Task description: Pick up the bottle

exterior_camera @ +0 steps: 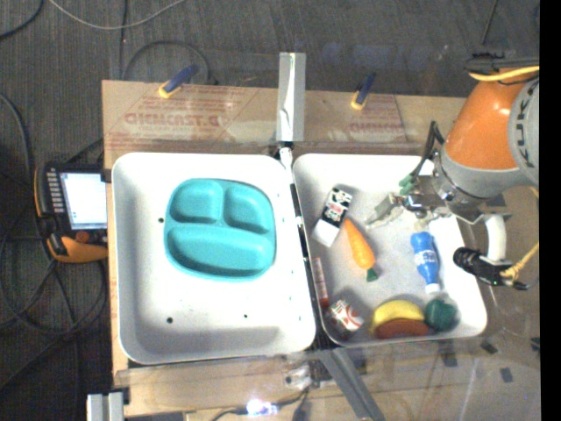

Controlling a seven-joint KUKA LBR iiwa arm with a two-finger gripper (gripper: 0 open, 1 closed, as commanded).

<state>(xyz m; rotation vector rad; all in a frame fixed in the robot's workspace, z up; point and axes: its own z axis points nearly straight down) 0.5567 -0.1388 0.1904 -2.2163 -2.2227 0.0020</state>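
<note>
The bottle (426, 260) is blue with a white cap and a pale label. It lies on its side in the right part of the right bin (308, 191), its cap toward the bin's front. My gripper (394, 207) hangs over the same bin, up and to the left of the bottle and a short way from its far end. Nothing shows in the gripper. The arm's grey and orange wrist (480, 143) rises behind it at the right edge.
Around the bottle lie an orange carrot (359, 245), a black-and-white carton (334, 213), a small can (347, 315), a banana (398, 310) over a red-brown item, and a green object (442, 313). A teal divided plate (219, 228) sits in the left bin.
</note>
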